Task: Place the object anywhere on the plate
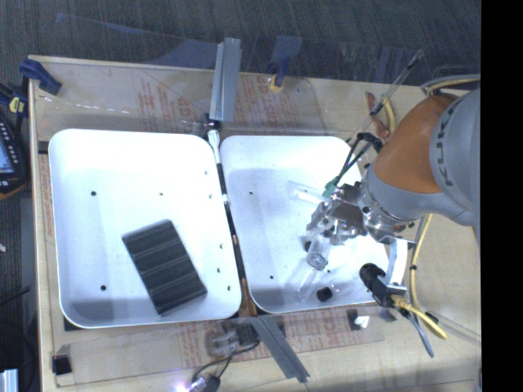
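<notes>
A dark ribbed rectangular plate (163, 266) lies tilted in the lower middle of the left bin (73, 162). My gripper (317, 250) reaches down into the lower right part of the right bin (261, 162), far from the plate. A small black object (324, 293) rests on the bin floor just below the gripper, near the front wall. The gripper's clear parts blur into the white floor, so what lies between them is unclear.
The grey arm with its orange band (417, 149) comes in over the right bin's right edge. A raised divider (227, 219) separates the bins. Yellow-handled pliers (417, 313) and cables lie on the bench at the lower right.
</notes>
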Action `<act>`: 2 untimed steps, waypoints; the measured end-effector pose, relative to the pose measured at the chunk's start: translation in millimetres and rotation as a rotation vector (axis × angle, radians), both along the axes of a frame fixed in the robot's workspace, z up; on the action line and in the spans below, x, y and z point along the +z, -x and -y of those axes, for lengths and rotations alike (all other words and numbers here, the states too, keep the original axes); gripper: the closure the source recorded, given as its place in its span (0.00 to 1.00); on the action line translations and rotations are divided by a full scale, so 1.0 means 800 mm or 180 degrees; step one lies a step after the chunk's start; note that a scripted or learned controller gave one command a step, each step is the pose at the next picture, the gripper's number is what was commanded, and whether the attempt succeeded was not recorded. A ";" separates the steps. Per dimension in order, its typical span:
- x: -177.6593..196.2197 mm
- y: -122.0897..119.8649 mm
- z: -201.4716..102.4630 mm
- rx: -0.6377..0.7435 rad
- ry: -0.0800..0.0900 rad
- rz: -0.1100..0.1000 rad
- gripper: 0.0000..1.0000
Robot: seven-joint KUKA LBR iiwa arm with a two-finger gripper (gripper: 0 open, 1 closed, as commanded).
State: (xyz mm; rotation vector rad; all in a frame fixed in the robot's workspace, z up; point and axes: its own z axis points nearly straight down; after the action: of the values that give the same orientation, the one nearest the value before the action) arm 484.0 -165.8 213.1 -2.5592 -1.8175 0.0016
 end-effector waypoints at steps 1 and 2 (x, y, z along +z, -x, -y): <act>-0.042 -0.097 -0.055 0.0546 -0.0001 -0.0005 1.00; -0.028 -0.149 -0.155 0.0371 -0.0001 -0.0006 1.00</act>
State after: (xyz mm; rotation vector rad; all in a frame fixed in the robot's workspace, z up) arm 602.9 -42.1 191.0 -2.4481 -1.9626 0.0039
